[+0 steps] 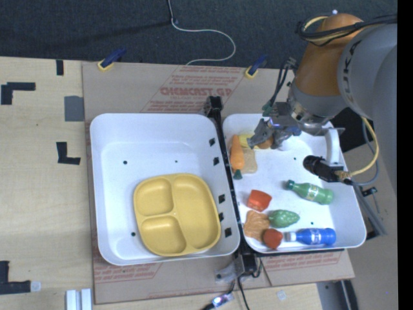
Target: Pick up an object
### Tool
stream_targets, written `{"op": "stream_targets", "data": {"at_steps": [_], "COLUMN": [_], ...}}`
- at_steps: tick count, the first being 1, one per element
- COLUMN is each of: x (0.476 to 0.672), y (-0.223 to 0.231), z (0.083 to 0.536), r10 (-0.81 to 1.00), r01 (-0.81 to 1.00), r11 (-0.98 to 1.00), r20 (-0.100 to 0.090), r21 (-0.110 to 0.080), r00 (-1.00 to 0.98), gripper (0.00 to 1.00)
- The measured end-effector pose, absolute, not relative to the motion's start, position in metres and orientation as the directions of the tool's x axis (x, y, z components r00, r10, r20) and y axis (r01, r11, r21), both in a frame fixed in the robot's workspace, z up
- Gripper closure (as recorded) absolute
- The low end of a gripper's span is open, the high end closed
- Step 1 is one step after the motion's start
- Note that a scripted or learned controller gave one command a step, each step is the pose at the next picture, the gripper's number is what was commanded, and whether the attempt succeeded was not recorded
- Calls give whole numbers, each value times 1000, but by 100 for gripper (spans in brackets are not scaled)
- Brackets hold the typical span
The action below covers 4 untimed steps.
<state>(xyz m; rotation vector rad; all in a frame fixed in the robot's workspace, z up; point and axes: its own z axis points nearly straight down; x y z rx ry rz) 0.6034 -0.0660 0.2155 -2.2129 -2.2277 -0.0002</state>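
we're mid-reach | end effector at 12 o'clock in right bin | carrot just at its 8 o'clock, long axis 12-to-6 | can't tell if it's spread or pinched

Hidden or unclear, as we log it:
- Arm: cut off by the right and top edges.
- Gripper: small and dark; we cannot tell how it is set, nor whether anything sits in it.
- Yellow item beside it: partly covered, kind unclear.
- Tan piece and red piece: overlapping, too small to identify.
- White cable: runs off the top edge.
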Motion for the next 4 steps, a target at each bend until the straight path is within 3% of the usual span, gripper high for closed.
{"op": "stream_targets", "data": {"at_steps": [1,2,3,4], "x": [636,665,665,677], "y": [-22,18,11,15], "z": [209,234,213,229], "r10": [1000,1000,1000,1000], "r01": [1000,1000,1000,1000], "r11": [6,5,1,3], "r20": [1,1,-2,0], "r21": [0,1,-3,0], "r00": [-6,-5,-1,-3], "gripper": [100,100,100,100]}}
